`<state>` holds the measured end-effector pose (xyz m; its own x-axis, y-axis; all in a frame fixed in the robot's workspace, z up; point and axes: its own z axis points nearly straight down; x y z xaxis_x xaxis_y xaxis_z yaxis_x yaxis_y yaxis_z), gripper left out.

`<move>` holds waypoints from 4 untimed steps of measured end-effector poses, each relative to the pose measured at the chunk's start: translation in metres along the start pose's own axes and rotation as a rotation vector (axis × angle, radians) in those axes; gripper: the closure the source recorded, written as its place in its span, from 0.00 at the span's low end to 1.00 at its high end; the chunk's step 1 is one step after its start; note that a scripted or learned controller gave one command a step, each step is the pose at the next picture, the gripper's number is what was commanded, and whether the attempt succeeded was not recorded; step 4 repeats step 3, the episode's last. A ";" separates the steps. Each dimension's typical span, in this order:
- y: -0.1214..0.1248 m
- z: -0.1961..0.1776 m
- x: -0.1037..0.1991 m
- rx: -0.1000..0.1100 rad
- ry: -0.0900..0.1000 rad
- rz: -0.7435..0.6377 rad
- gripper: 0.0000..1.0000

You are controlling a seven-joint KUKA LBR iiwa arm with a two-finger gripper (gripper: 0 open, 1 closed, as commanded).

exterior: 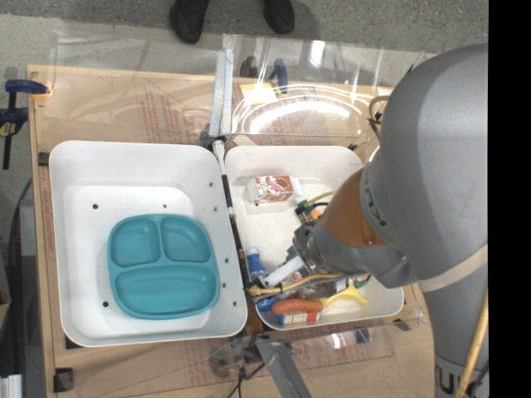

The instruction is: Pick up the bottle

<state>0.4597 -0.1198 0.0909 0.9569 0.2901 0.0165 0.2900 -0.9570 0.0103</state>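
Two white bins sit side by side. Low in the right bin (241, 168), the gripper (286, 270) reaches toward the bottle (254, 265); next, grab it.

Your arm (431, 172) comes in from the right of the view, its broad grey body filling that side from top to bottom. The orange band (348, 218) sits just above the wrist, angled down and to the left. Below the band the grey wrist (348, 255) bends low toward the left. Your gripper (292, 265) is at the wrist's end, pointing down-left; you can't make out how the jaws stand.
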 end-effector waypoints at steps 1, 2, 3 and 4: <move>0.001 0.000 0.001 -0.001 0.002 0.070 1.00; -0.001 0.000 0.001 -0.001 0.001 0.069 1.00; -0.001 0.000 -0.001 0.006 -0.003 -0.119 1.00; -0.001 0.000 -0.001 0.006 -0.003 -0.119 1.00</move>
